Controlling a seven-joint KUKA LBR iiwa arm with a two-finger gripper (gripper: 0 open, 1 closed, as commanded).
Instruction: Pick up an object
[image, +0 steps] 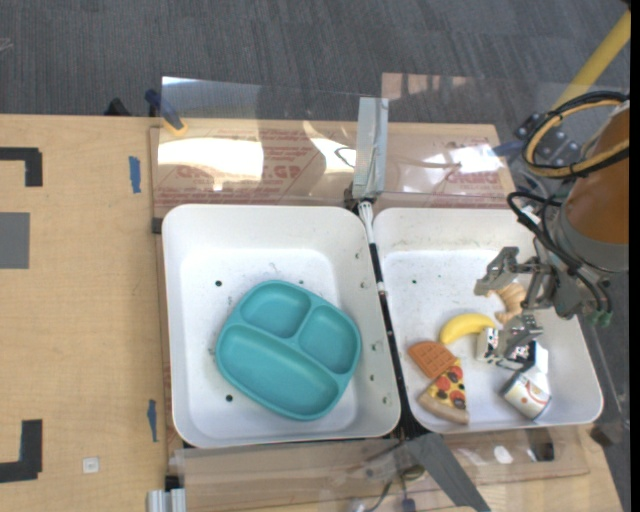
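Observation:
My gripper hangs over the right bin, near its right side, and stands open. A small tan piece lies in the gap between its fingers, and I cannot tell whether they touch it. A yellow banana lies just left of the gripper. Below it are an orange-brown wafer and a pizza slice. A white cup lies on its side at the bin's front right, with a small black-and-white item above it.
The left bin holds a teal divided plate. A grey divider stands behind the seam between the bins. Cables loop at the arm's upper right. Wooden bench surface lies to the left.

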